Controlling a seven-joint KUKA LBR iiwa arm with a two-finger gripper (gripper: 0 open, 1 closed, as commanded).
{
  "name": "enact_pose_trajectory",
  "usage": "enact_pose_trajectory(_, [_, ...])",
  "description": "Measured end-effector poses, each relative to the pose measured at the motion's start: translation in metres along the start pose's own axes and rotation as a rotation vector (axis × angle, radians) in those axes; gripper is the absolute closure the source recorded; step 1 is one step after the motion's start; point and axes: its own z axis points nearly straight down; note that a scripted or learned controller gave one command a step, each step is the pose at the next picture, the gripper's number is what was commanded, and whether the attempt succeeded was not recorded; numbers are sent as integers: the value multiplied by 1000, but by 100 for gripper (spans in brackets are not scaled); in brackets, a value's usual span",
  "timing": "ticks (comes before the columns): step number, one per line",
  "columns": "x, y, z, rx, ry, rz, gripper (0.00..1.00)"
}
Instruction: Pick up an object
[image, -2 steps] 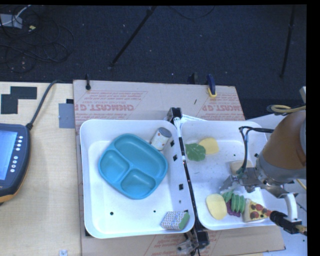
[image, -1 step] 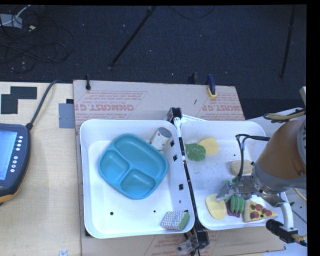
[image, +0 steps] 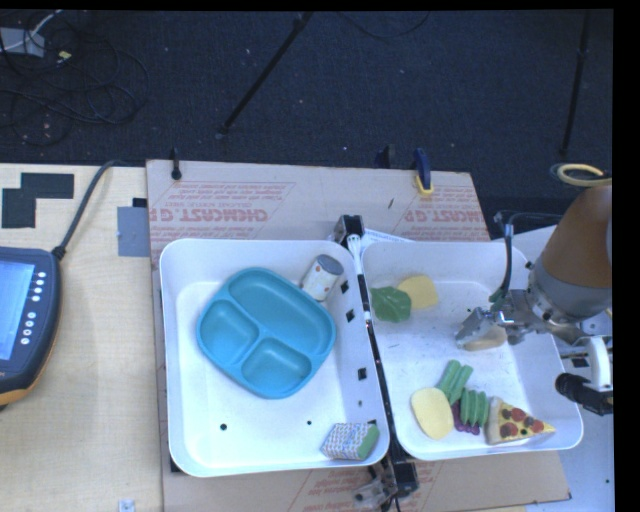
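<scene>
My gripper (image: 484, 330) hangs low over the right side of the right bin (image: 440, 452), reaching in from the right. A small tan piece (image: 488, 341) lies right at its tip, partly covered by it. Further left in this bin sit a green pepper (image: 391, 304) and a pale yellow piece (image: 421, 291). Toward the front lie green bean pods (image: 453, 380), a yellow oval (image: 432, 412), a purple and green bunch (image: 472, 411) and a pizza slice (image: 516, 423).
The left bin (image: 180, 400) holds a blue divided plate (image: 265, 333), a small can (image: 322, 277) at the back right and a patterned block (image: 350, 440) at the front right. A raised divider (image: 362, 350) separates the bins. A tablet (image: 20, 320) lies far left.
</scene>
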Motion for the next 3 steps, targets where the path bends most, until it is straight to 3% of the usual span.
enact_pose_trajectory(1, [41,-39,51,6,5,5,0])
enact_pose_trajectory(2, [-24,26,-76,-10,-5,1,0])
enact_pose_trajectory(3, [19,-10,-27,14,8,-1,0])
